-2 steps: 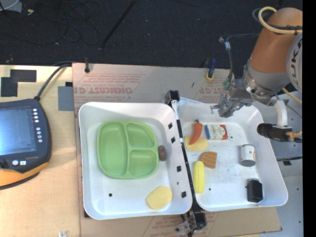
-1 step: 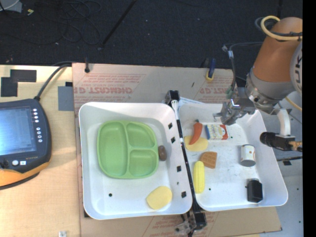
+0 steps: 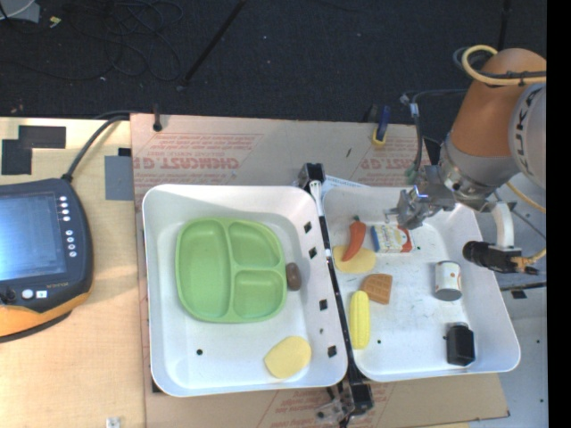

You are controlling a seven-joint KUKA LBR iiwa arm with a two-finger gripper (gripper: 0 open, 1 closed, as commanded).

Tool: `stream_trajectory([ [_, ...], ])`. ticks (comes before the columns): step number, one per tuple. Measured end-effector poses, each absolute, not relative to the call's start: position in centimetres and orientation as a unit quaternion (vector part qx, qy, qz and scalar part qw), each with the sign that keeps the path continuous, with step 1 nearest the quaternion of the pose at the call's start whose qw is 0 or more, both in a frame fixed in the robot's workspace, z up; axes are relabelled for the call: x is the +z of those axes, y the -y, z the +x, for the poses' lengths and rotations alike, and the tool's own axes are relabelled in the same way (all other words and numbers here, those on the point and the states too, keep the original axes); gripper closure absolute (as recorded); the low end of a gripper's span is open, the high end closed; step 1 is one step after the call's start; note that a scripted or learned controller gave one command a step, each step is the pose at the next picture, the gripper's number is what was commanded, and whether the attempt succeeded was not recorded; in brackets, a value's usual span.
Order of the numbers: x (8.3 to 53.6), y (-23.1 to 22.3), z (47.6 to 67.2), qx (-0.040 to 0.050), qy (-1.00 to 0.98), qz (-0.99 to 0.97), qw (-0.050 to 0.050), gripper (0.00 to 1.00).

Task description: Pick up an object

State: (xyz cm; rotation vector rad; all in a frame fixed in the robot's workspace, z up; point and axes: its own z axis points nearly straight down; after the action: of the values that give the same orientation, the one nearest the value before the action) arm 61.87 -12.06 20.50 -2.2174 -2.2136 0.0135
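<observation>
Your end effector (image 3: 412, 208) hovers at the right bin's far edge; I cannot tell how it is set. The small red-and-white packet (image 3: 391, 237) lies just below it, long axis across the bin, the red pepper (image 3: 356, 236) beside, open floor nearer the white can (image 3: 447, 280).

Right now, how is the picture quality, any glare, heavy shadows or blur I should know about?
Camera view: the two white bins are brightly lit, nearly washed out, with soft shadows beside the green tray and the small can; the background above the bench is almost black; the image is generally soft, and the gripper is too blurred to read in detail.
</observation>
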Motion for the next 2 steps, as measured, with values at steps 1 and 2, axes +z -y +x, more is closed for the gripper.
stream_trajectory([
  [1, 21.4, 12.1, 61.9, 0.0054, 0.707, -0.707, 0.006, 1.0],
  [2, 27.0, 11.2, 55.6, 0.0006, 0.706, -0.708, 0.002, 1.0],
])
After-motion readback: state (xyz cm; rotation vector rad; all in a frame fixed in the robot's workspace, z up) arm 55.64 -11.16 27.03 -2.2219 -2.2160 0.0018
